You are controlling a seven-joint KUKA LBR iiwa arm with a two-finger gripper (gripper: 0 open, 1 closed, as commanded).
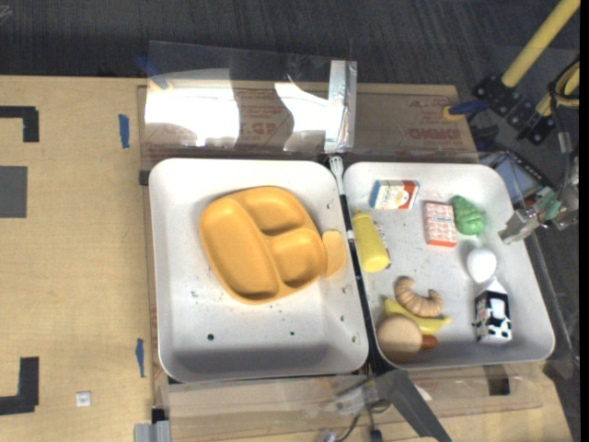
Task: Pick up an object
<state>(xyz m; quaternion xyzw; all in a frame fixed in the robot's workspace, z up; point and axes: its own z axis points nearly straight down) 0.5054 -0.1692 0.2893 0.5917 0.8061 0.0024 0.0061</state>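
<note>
Pincer (526, 221) — edge-cropped, grip unclear.

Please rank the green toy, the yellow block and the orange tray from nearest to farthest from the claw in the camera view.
1. Green toy, in the right bin's far corner, just left of the claw.
2. Yellow block, along the right bin's left edge.
3. Orange tray, in the middle of the left bin.

An orange divided plastic plate (264, 242) lies in the left white bin (175, 320). The right white bin (529, 334) holds a yellow plastic bottle (371, 242), green toy (469, 215), white egg (481, 265) and black-and-white carton (493, 317).
</note>
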